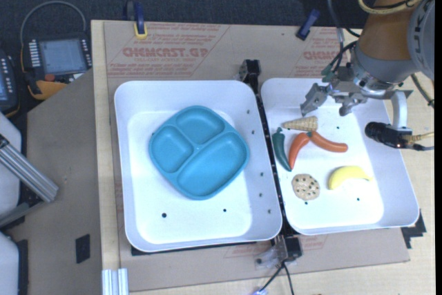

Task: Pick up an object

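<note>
My gripper (pixel 327 102) hangs open over the far part of the right bin (pixel 394 214), with nothing between its fingers. Just below it lies a tan cone (pixel 300 124). Nearer the front lie an orange sausage (pixel 329 143), an orange-red pepper (pixel 297 149) and a dark green pepper (pixel 280 149). A round cookie (pixel 305 186) and a yellow banana piece (pixel 347 176) lie toward the bin's near side.
The left bin (pixel 138 217) holds a blue divided plate (pixel 199 151). A black clamp (pixel 249 70) sits at the far end of the seam between the bins. A handheld controller (pixel 59 55) lies off the bench at the far left.
</note>
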Motion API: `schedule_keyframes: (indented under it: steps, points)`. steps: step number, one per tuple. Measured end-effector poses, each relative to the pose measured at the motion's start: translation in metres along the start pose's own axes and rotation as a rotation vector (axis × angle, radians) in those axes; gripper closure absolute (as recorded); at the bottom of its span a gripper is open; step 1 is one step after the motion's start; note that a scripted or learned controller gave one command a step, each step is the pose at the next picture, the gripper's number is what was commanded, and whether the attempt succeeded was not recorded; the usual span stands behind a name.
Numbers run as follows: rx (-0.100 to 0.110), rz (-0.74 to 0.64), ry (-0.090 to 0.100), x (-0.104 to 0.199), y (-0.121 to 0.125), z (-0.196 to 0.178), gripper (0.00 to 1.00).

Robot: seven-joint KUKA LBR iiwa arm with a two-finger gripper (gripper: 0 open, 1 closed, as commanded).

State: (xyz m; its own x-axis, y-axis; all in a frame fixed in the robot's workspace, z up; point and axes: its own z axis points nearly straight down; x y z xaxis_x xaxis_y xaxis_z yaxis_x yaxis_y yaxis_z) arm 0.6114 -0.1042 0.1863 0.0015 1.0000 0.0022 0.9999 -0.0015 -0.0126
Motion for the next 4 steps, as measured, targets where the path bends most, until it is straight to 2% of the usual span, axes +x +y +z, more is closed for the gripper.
schedule_keyframes:
  steps: [1,3,4]
  points:
    - [-0.011,-0.002,-0.001,0.000,0.003,-0.006,0.00]
    - [-0.006,-0.001,-0.001,-0.008,0.006,0.102,0.00]
    - [-0.013,-0.001,-0.002,-0.008,0.008,0.088,1.00]
